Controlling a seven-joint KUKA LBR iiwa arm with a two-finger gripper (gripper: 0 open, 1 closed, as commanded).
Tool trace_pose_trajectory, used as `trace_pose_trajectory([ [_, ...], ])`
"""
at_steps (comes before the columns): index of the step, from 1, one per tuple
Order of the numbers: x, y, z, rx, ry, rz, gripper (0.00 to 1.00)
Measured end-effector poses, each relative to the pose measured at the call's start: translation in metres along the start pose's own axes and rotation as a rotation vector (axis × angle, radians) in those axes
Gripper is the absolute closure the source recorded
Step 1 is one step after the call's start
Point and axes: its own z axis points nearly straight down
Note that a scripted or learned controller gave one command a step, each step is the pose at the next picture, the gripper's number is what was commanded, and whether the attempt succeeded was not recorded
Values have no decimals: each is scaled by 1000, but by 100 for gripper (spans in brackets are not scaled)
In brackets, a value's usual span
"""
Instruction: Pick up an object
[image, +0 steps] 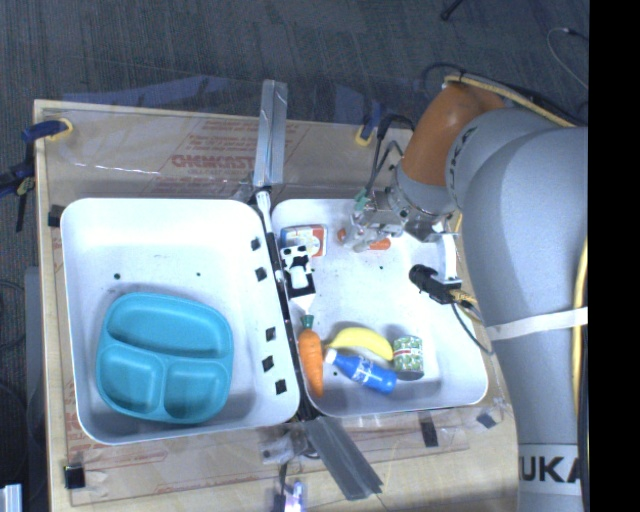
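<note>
My gripper hangs low over the far end of the right bin, close to its back wall. Small red-orange bits show right at its tip; I cannot tell what they are. A white packet with red and blue print lies just left of the gripper, with a black-and-white piece below it. At the bin's near end lie a carrot, a banana, a blue bottle and a small green can, all apart from the gripper.
The left bin holds a blue divided plate at its near left. A metal divider runs between the bins. The grey arm covers the right side of the bench.
</note>
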Motion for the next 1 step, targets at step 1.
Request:
trace_pose_trajectory([
  [1, 0, 0, 0, 0, 0, -1, 0],
])
